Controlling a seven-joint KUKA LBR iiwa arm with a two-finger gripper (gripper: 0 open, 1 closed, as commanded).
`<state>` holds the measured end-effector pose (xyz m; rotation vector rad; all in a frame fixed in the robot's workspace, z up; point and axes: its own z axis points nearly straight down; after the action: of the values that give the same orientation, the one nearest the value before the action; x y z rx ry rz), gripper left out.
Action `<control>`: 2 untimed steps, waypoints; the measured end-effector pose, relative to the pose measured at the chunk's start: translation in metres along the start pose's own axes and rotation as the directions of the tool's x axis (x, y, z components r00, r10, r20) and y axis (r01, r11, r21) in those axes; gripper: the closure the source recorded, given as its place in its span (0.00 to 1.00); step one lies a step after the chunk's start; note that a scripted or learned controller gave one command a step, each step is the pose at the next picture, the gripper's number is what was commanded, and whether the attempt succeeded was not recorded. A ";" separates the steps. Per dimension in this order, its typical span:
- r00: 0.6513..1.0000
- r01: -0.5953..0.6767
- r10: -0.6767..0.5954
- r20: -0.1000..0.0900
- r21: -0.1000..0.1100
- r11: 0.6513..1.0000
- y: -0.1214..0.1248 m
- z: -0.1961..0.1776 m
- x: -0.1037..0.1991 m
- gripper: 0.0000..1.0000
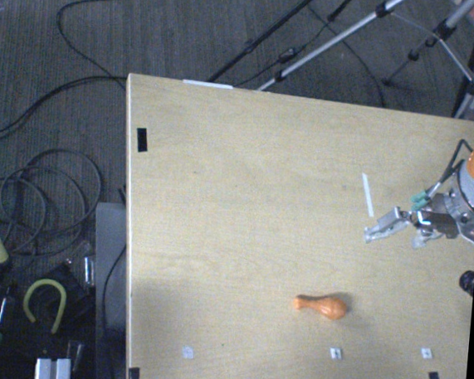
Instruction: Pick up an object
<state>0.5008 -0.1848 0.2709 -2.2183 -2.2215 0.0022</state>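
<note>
While small white and black tags [335, 352] dot the lower right of the pale wooden benchtop [235, 209], an orange pear-shaped rubbery object [322, 306] lies just above them — untouched. Higher, at the right edge, the silver two-finger gripper [379, 232] hovers — whether its jaws are parted cannot be told — beside a thin white stick [367, 195].

One fixed camera, mounted high, looking down at a slant. Stands well back: the pale wooden bench [281, 247] takes up the middle and right, its left and far edges both in frame. Left strip shows dark grey carpeted floor [58, 59] with looped black cables [33, 190]. Far side takes in metal tripod legs [344, 28]. Grey arm enters at right edge.
</note>
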 end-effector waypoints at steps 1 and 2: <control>1.000 0.026 -0.026 0.001 0.000 1.000 0.053 0.046 0.018 0.00; 0.995 0.099 -0.099 0.003 0.001 0.995 0.136 0.130 0.002 0.00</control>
<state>0.6363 -0.1825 0.1404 -2.1066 -2.3297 0.0056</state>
